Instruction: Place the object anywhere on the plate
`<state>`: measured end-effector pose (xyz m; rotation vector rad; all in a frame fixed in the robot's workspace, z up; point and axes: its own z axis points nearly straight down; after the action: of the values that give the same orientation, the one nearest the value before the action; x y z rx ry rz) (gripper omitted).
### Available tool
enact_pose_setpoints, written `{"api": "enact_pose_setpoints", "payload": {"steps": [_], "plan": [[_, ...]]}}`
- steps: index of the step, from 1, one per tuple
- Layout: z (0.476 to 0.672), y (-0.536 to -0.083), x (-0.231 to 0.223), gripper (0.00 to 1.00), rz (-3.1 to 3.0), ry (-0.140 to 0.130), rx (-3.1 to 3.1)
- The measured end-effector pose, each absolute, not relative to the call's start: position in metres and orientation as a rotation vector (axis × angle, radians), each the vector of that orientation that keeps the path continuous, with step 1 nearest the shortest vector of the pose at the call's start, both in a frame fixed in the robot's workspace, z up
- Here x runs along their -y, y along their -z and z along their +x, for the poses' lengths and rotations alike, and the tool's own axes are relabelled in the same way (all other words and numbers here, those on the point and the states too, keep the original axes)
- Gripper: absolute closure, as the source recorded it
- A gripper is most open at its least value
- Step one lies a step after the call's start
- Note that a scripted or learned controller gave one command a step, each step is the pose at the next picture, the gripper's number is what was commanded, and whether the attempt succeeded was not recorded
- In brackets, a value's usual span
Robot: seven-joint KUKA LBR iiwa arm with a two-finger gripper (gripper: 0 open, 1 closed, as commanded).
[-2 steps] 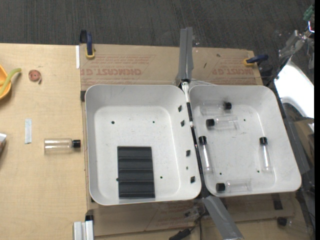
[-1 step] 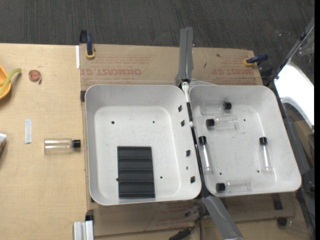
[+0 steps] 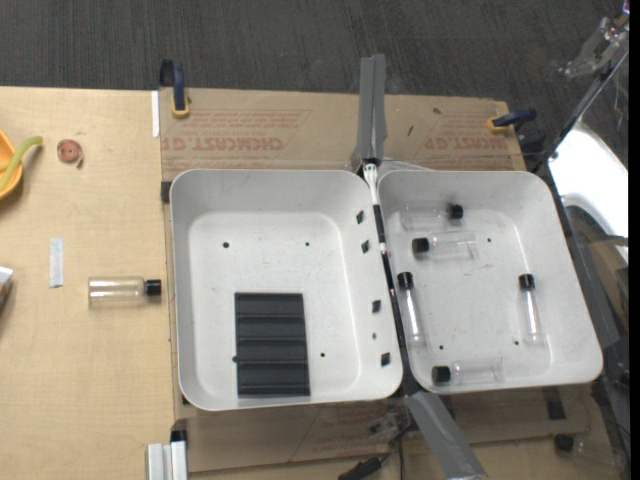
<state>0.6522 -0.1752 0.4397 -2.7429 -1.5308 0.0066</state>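
Observation:
A black ribbed plate [image 3: 270, 344] lies flat on the floor of the left bin [image 3: 200, 208], near its front edge. Several clear vials with black caps lie in the right bin [image 3: 560, 228]. One vial [image 3: 441, 212] is at the back, and another [image 3: 446, 246] lies just in front of it. A third vial [image 3: 409, 306] lies along the left wall. A further vial [image 3: 530, 310] is on the right side, and one more [image 3: 466, 373] lies at the front edge.
Another clear vial [image 3: 122, 288] lies on the wooden bench left of the bins. A yellow object [image 3: 12, 160], a small red disc [image 3: 68, 150] and a white strip [image 3: 56, 263] sit farther left. Clamps [image 3: 176, 88] [image 3: 510, 121] hold the cardboard sheet behind the bins.

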Motion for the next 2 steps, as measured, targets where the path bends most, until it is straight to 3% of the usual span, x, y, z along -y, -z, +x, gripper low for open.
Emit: {"api": "enact_pose_setpoints", "payload": {"steps": [1, 2], "plan": [[0.659, -0.440, 0.212, 0.00, -2.832, -0.006, 1.358], [0.608, -0.440, 0.213, 0.00, -2.955, -0.008, 1.060]]}}
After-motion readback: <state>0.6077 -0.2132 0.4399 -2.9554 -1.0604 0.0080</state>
